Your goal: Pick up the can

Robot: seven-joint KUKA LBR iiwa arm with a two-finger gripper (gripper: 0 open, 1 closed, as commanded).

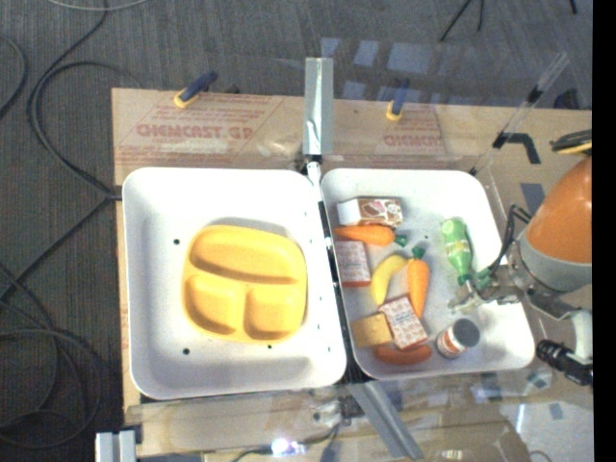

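Note:
The can [458, 337] is small, with a grey top and an orange-red side. It stands near the front right corner of the right bin [500, 354]. My gripper [478, 290] reaches in from the right, just above and to the right of the can in the view, close to the lower end of a green bottle [456, 248]. It is apart from the can and nothing shows between its fingers. The arm's orange band [568, 224] sits over the bin's right rim.
The right bin also holds two carrots [418, 285], a banana [386, 277], several small food packets [403, 320], a bread slice [370, 330] and a sausage [402, 355]. A yellow divided plate [246, 281] lies in the left bin [144, 354].

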